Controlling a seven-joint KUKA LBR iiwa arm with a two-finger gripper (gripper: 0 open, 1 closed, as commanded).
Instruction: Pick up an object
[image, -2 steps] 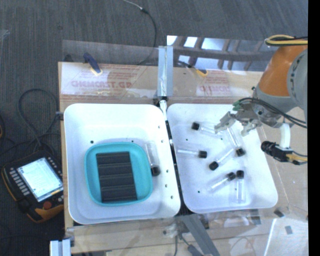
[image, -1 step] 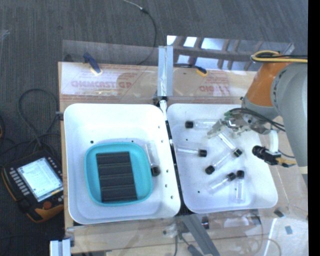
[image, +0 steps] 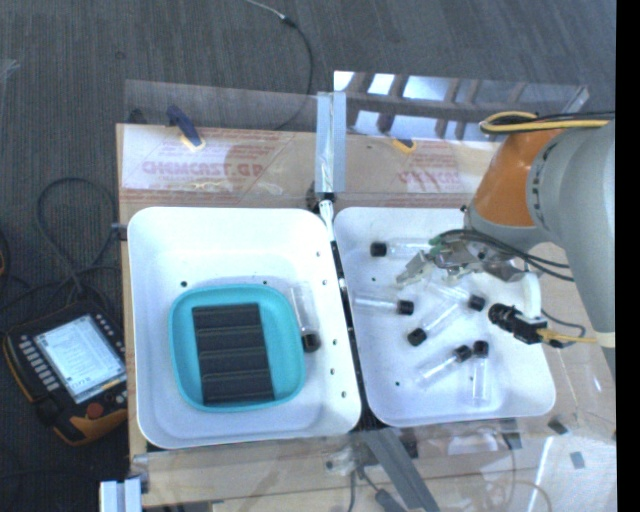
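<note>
Several clear vials with black caps lie scattered in the right bin (image: 380, 395). One vial (image: 388, 302) lies near the bin's left wall, another vial (image: 432, 326) at the centre, and an upright-lying vial (image: 480, 372) near the front right. My gripper (image: 428, 264) hangs low over the back middle of this bin, above the vials, with the grey arm and its orange band (image: 505, 190) coming in from the right. A vial (image: 392, 247) lies just left of the gripper. I see nothing held in it.
The left bin (image: 150, 250) holds a teal tray (image: 185, 345) with a black ribbed insert, and one vial (image: 304, 322) lies against the tray's right side. A black plug with a yellow cable (image: 512, 320) hangs over the right bin's right part. A metal post (image: 328, 140) stands behind the bins.
</note>
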